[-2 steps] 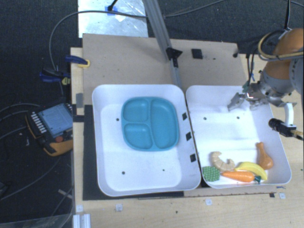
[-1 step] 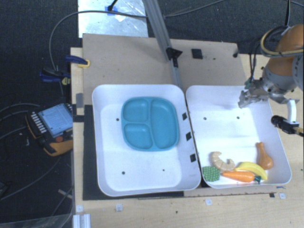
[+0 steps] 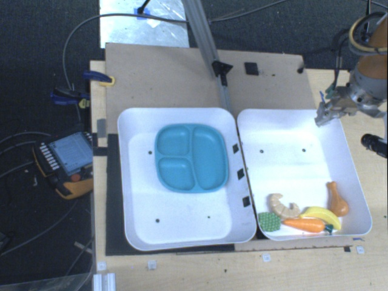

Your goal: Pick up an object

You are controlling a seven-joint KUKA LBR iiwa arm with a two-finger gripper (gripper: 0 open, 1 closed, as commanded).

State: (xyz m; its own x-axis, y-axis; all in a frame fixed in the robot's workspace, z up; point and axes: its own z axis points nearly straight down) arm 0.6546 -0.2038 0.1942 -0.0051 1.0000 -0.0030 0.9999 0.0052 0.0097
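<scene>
The things to pick from lie bunched in the near corner of the right bin: a carrot, a banana, a drumstick, a pale shrimp-like piece and a small green piece. None is lifted; all rest on the bin floor, so by the look of it the pick is wholly still to do. The carrot, the likeliest target, lies with its long axis nearly across the view, tip pointing left toward the green piece, stalk end right, touching the banana just behind it. The drumstick stands apart to the right, its long axis running up-left to down-right, thick end toward the near wall. The left bin carries a blue divided plate. The pincer hangs over the right bin's far right corner, well apart from the cluster, nothing in it; whether its fingers are apart or together I cannot tell.
</scene>
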